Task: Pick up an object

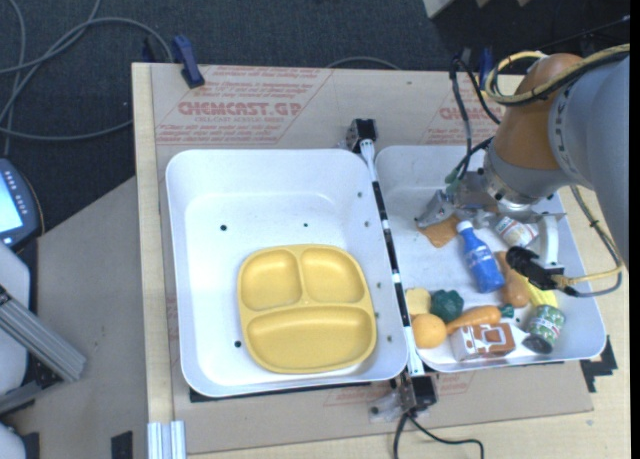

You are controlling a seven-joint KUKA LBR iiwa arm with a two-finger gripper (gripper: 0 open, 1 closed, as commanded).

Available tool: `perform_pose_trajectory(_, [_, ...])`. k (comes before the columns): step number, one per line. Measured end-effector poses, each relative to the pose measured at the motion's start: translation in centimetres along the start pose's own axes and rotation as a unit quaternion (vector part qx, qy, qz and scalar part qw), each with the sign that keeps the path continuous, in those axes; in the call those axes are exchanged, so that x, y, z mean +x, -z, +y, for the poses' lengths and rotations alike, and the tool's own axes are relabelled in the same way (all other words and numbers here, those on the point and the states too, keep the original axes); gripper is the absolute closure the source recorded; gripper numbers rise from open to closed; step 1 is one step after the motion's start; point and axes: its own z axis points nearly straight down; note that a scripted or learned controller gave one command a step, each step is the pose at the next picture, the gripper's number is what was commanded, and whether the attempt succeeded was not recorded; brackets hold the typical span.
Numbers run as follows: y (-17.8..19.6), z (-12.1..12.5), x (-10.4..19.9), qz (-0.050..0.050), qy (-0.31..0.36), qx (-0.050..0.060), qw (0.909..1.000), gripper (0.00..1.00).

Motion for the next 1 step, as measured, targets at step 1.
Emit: perform_pose_trajectory(1, [1.19, 0.02, 0.04, -0.001, 0.000, -0.002, 1.0000, 1.00])
